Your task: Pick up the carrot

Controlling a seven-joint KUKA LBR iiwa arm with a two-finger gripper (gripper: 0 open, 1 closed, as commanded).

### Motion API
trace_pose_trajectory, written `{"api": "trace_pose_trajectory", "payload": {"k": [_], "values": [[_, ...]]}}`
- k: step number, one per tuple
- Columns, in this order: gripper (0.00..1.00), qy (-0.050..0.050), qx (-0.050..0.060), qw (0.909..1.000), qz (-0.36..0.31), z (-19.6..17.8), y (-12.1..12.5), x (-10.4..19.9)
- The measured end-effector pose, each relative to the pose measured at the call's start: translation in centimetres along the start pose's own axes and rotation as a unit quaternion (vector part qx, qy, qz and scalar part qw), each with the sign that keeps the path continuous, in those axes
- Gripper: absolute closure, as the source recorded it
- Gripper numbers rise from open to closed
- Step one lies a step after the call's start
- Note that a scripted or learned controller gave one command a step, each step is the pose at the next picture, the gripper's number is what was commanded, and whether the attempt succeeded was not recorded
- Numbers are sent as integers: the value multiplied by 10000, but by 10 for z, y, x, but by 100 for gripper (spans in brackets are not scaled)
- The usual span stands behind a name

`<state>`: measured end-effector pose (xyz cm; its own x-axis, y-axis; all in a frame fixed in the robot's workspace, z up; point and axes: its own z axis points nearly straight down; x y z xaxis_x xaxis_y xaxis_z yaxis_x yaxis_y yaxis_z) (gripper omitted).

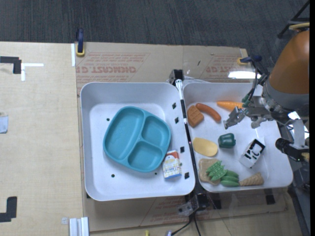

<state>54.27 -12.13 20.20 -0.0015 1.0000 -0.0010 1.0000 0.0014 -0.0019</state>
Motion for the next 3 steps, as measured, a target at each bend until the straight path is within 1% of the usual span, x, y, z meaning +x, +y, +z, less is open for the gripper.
{"api": "trace_pose_trajectory", "payload": {"k": [1,2,3], "values": [[0,-9,-2,9980,628,56,56,-84],[0,-5,-10,9990,454,111,105,-74],[100,-28,54,9991,426,102,103,-75]]}}
